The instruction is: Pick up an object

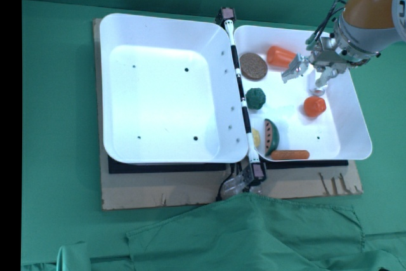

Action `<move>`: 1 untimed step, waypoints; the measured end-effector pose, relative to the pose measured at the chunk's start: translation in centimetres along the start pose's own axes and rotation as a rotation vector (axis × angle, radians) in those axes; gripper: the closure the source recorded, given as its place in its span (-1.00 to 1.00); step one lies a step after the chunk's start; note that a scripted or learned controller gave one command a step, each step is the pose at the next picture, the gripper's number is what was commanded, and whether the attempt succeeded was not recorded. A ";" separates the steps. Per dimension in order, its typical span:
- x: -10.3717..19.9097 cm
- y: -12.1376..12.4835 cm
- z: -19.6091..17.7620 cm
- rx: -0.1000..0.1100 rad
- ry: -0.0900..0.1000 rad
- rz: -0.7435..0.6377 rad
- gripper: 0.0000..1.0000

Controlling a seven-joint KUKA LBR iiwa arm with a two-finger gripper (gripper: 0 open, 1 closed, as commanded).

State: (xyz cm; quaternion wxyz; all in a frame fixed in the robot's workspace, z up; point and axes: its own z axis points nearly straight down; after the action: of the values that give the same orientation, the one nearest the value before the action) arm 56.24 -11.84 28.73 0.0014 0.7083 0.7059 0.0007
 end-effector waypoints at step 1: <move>0.0 0.0 0.0 0.000 0.000 0.000 -1.00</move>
State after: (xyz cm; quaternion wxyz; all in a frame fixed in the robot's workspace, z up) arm 56.24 -11.84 28.73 0.0015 0.7083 0.7059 0.0008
